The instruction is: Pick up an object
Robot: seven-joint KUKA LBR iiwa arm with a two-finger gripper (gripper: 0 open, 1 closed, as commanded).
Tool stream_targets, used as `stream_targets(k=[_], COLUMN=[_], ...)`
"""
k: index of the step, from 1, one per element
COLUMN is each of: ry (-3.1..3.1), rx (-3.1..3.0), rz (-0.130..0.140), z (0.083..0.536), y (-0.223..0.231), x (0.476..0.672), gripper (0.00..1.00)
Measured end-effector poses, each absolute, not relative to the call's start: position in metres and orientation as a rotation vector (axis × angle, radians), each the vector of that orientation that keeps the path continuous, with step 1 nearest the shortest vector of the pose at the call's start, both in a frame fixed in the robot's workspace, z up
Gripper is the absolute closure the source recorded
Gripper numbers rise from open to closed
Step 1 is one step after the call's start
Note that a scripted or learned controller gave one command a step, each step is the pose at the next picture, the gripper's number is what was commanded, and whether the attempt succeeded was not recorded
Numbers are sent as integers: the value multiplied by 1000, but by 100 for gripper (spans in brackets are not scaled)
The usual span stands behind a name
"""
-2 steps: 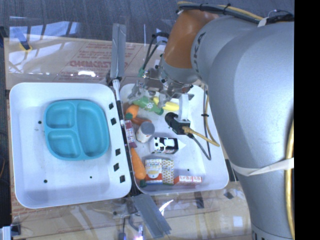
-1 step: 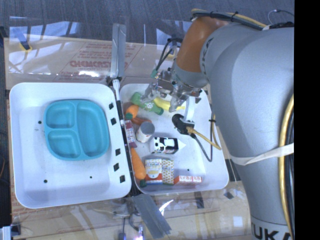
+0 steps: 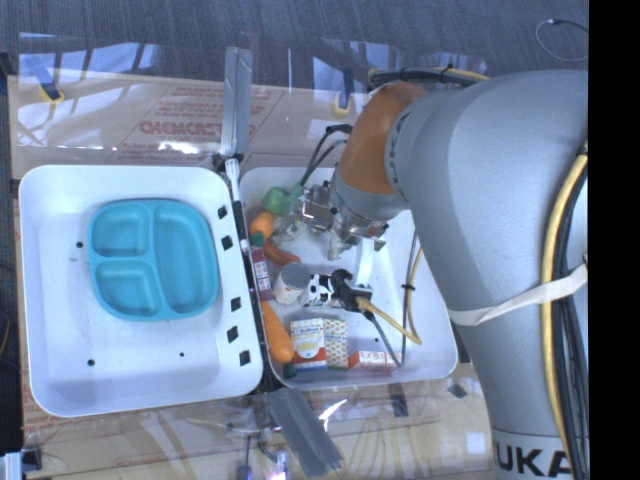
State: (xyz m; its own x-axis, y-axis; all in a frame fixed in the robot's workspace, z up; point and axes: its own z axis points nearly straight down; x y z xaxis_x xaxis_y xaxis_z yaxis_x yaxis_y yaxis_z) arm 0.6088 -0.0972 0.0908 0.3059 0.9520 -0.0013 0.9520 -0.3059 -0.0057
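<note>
Clutter fills the right bin (image 3: 430,353), where the pick has to happen. From my feed I see a small white cup (image 3: 291,282) near the middle of it, and just right of that a black-and-white item (image 3: 320,289) too small for me to name. Below them sits a printed carton (image 3: 318,339), upright or nearly so, with a flat red-edged packet (image 3: 375,359) at its right. An orange carrot (image 3: 278,335) lies along the left wall by the carton. Higher up there is a second orange piece (image 3: 262,225), a green item (image 3: 282,201) above it, and a dark red stick (image 3: 260,270) against the wall.

Arm (image 3: 480,198) comes in from the right and covers the bin's upper right part. Gripper (image 3: 341,230) hangs low over the upper middle of the bin, near the green item and above the cup. Its fingers are buried under the wrist and cables, so whether they are apart, together or clamped on anything I cannot tell. A yellow cable (image 3: 385,320) loops across the bin floor.

Left bin (image 3: 50,368) holds a blue divided plate (image 3: 153,259), well apart from the gripper.
</note>
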Motion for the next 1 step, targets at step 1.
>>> stream_targets(k=[1], ry=[-1853], rx=[-2529], rz=[9], z=[101], y=[-96], x=[609], gripper=[100])
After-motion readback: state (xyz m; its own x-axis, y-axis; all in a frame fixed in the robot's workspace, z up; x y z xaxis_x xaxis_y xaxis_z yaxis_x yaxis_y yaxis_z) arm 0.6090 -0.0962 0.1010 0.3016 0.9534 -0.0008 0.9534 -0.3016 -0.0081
